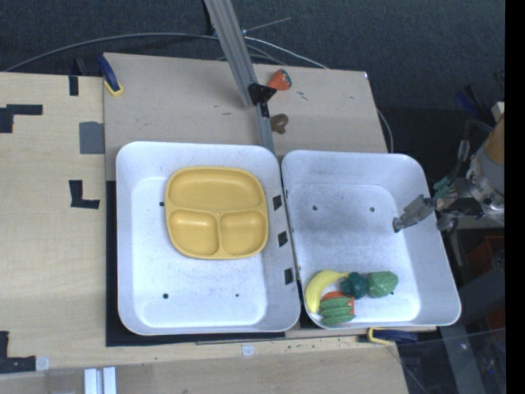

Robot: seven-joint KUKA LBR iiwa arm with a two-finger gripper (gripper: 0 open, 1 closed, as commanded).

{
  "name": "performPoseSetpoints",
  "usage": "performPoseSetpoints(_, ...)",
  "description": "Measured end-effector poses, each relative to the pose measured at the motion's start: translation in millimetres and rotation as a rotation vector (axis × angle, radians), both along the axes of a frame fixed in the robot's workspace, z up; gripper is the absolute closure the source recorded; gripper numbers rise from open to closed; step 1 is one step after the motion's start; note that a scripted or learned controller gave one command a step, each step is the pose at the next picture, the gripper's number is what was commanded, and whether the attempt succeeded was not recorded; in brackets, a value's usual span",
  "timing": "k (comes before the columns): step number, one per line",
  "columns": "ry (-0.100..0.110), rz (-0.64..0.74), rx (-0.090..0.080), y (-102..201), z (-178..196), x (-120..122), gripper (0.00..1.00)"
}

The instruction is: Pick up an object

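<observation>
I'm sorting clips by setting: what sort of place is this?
Most likely a robotics lab bench for grasping trials: two white bins taped to a plywood bench, toy food in one, a yellow divided plate in the other, the gripper reaching in.

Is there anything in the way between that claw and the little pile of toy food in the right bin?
Nothing visible. The claw hangs at the right bin's right edge, and bare white floor lies between it and the toy food in the near corner.

Plate (217, 212) in left bin (139, 302); toys (351, 292) right bin's (410, 179) near corner.
</observation>
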State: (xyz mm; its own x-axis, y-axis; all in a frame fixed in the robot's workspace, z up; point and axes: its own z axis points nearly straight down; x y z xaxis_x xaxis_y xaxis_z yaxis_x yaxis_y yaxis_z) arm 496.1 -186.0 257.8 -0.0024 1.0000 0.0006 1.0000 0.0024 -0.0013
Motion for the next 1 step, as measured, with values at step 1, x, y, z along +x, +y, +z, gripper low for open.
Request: performPoseSetpoints(1,0.0,0.0,0.0,-0.2,0.0,-0.1,0.0)
